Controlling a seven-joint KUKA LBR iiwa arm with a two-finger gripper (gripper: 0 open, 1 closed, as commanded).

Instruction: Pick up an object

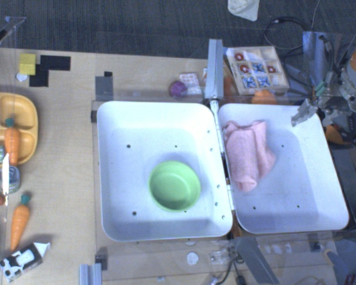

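Over the right bin's far right corner: my pincer [301, 115] hangs at the rim, the grey arm [350, 88] reaching in from the worktop's right edge.
Pincer state: I cannot tell whether it is released or clenched; the tip is small and blurred, and I see nothing carried under it.
Right bin [308, 200]: it holds a pink cloth [247, 153], bunched along the bin's left wall, from near the far edge down past the middle.
Left bin [124, 159]: it holds a green bowl [175, 186], upright, a little toward the near edge and right of centre.
Nearest candidate: I judge the cloth the easier target, since it shares the bin under my arm, though it lies well apart from the pincer, across the bin floor.
Step in hand: I read this as the approach, with no pick yet made.
Doing it well: I would carry the pincer left over the cloth's thick middle fold, clear of the divider between the bins, then come straight down and close on the raised bunch rather than a flat edge.
Risk: soft fabric may slip out if only a thin layer is pinched; the wall beside it leaves little room.
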